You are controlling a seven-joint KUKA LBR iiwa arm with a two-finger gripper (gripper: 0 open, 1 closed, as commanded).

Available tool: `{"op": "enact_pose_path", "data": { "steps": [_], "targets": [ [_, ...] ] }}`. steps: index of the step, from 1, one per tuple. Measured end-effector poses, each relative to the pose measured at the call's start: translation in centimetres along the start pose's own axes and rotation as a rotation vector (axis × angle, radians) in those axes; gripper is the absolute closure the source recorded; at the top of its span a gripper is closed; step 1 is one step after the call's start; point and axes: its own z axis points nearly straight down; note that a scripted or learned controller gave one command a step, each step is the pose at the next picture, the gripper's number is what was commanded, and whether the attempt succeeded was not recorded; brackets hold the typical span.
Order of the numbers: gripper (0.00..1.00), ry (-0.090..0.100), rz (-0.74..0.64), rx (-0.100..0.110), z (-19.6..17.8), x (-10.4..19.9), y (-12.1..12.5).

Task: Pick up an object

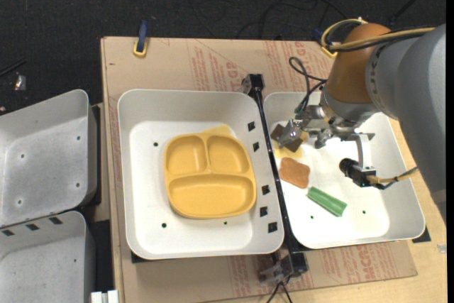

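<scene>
In the right bin [383, 223] lie a brown, toast-like slab [294, 172] near the left wall and a green oblong block [326, 201] just below and to its right. A small pale yellow piece [289, 147] peeks out above the brown slab. My gripper [289, 134] hangs low over that yellow piece, at the bin's upper left, with the grey and orange arm [362, 78] reaching in from the right. The gripper's metal parts hide most of the yellow piece, and I cannot make out whether anything is held.
The left bin [135, 152] holds a yellow divided plate [210, 177]. A black divider rail [268, 152] runs between the bins. A black cable fitting [355, 172] hangs off the wrist over the right bin. Grey metal panels [42, 145] lie left of the bench.
</scene>
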Motion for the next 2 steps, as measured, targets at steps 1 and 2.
{"op": "enact_pose_path", "data": {
  "steps": [1,2],
  "targets": [
    [1.00,-0.001,0.001,-0.005,-1.3,0.0,0.2],
    [1.00,-0.001,0.001,-0.010,-7.3,-0.8,0.0]
  ]
}}
